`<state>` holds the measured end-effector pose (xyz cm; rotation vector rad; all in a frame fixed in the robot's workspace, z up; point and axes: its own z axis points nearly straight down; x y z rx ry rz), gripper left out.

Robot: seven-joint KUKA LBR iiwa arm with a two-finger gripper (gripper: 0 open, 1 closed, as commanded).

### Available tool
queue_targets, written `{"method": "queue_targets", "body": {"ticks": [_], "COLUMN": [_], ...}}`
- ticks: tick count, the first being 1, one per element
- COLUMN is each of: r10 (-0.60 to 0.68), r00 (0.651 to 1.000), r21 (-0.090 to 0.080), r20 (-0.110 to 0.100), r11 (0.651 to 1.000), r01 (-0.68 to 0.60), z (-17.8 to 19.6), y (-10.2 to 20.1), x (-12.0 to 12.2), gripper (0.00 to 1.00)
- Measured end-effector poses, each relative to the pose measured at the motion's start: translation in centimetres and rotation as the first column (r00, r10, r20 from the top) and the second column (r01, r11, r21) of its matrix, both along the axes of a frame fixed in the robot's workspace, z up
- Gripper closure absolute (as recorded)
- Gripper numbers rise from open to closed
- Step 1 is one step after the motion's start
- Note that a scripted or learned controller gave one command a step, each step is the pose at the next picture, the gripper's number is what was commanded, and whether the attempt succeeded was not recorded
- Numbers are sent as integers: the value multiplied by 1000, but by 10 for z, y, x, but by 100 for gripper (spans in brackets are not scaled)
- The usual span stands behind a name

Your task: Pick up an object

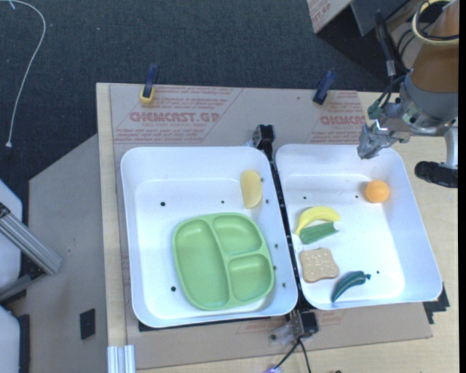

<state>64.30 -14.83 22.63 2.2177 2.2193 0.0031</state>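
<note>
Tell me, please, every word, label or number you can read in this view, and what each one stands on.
"CHEMCAST GP", in red, repeated on the brown board under the bins, left of the centre clamp.
The same red print shows in part on the board's right side; it is cut off by the right bin.
The finer red lines around it are too small to read.
Red print on the cardboard box at the top edge is too blurred to read.

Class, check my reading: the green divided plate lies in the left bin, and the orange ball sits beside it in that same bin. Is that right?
Not quite. The green divided plate does lie in the left bin, but the orange ball sits in the right bin, near its far corner, as the camera view shows.
</note>
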Motion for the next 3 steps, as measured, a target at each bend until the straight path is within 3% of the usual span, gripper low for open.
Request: {"method": "queue_targets", "body": {"ticks": [2, 3], "r10": [3, 5], "r00": [1000, 1000], "r21": [4, 4], "r20": [-8, -8], "r11": [1000, 1000], "r01": [-3, -5], "z": [11, 8], "y": [89, 138], "x": [-35, -42], "gripper": [100, 100]}}
